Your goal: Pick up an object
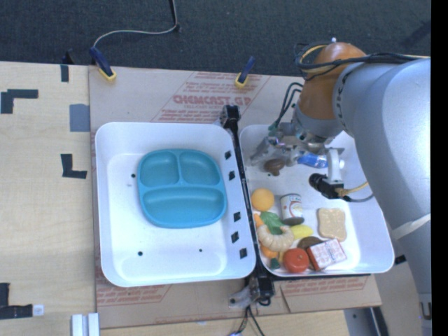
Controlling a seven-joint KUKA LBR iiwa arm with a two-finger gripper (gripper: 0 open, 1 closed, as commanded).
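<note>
Two white bins (112,208) are sitting side by side, the left one holding one blue tray (182,187), the right one holding one orange (262,199), one can (290,206), one cracker (332,223), one tomato (296,260) and one red box (327,254).

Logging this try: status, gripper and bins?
Gripper low in right bin, upper left corner. Brown piece at its tip, hold unconfirmed. Toy food heaped below, apart.
</note>
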